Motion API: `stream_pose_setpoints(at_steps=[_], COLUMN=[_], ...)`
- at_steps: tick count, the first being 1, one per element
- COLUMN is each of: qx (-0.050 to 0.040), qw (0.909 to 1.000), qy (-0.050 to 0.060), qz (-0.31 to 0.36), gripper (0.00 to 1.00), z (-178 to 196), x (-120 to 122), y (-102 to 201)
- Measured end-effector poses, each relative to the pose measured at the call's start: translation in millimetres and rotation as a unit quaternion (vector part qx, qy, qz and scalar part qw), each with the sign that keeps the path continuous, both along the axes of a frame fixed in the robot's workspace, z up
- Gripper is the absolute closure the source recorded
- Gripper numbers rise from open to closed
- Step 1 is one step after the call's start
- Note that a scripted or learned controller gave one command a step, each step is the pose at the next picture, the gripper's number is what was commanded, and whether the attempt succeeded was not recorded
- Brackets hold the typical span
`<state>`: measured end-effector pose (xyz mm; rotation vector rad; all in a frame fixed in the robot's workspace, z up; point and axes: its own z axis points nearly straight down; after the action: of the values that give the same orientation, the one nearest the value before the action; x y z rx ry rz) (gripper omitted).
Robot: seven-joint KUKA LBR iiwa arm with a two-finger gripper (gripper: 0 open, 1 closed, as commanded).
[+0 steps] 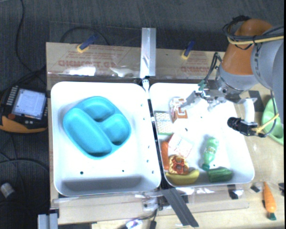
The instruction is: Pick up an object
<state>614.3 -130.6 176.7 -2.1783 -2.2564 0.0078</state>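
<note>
My gripper (204, 97) hangs over the far part of the right bin (238, 142), reaching in from the right. Just to its left, a small orange-and-white box (177, 108) lies close to the gripper's tip; whether they touch is unclear. Nearer the front of the same bin lie a green bottle (210, 151), a dark green object (220, 174), a yellow banana (183, 177) and a red-and-white snack bag (178, 150). A checkered sachet (163, 123) lies by the dividing wall.
A large blue moulded tray (95, 125) lies in the left bin (71, 175). An orange-and-black device (23, 108) sits off the bench to the left. An orange tool (269, 202) lies at the bench's right front, and a pale green object (276, 123) at the right edge.
</note>
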Motion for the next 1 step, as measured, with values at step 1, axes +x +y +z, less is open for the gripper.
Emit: stream_pose_setpoints(at_steps=[1], qx=[-0.0008], qw=[0.9983], qy=[-0.006], qz=[-0.059], gripper=[0.00], z=[-87.3], x=[30.2], y=[35.2])
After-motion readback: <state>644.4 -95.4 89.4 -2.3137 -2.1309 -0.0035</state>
